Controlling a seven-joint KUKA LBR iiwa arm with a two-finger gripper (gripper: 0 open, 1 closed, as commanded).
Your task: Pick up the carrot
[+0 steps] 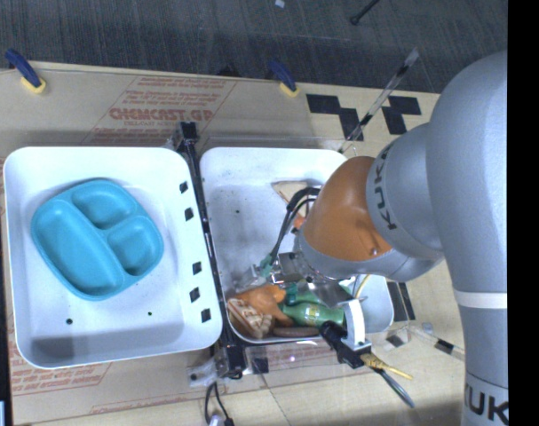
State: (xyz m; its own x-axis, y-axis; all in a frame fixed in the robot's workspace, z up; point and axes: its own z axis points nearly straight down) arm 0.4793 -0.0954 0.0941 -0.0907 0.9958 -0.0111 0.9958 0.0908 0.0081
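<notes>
Arm (447,202) hangs over the right bin (242,193), gripper (296,282) low at its near end, can't tell its grip. Blue tray (96,236) sits in bin left of it. Carrot (267,296) lies just beside gripper w/ green bottle (313,312).

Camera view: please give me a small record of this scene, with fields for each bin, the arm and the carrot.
left bin: holds a blue divided tray
right bin: small items heaped in its near corner, among them a green item and a brown item
arm: reaches in from the right, wrist low over that heap
carrot: an orange item in the heap may be it; partly hidden by the wrist
grasp: cannot tell
</notes>
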